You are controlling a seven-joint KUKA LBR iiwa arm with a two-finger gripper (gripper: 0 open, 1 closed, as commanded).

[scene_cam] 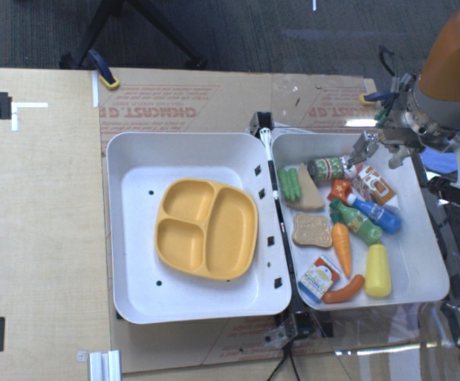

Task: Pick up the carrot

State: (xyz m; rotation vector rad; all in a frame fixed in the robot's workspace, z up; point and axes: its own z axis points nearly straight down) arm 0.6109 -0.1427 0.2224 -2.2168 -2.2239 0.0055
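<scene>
Two white bins are sitting on counter (40, 213); carrot (341, 246) is lying in right bin (430, 244); hand (370, 146) is hovering far-right, grip state unclear.

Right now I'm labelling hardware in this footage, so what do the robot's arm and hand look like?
The arm shows a rounded orange section over a grey collar. Below it sits the hand, a small assembly of grey and silvery metal parts with thin fingers. Dark cables loop beside the wrist, with a bit of blue near them. No readable markings are visible.
</scene>
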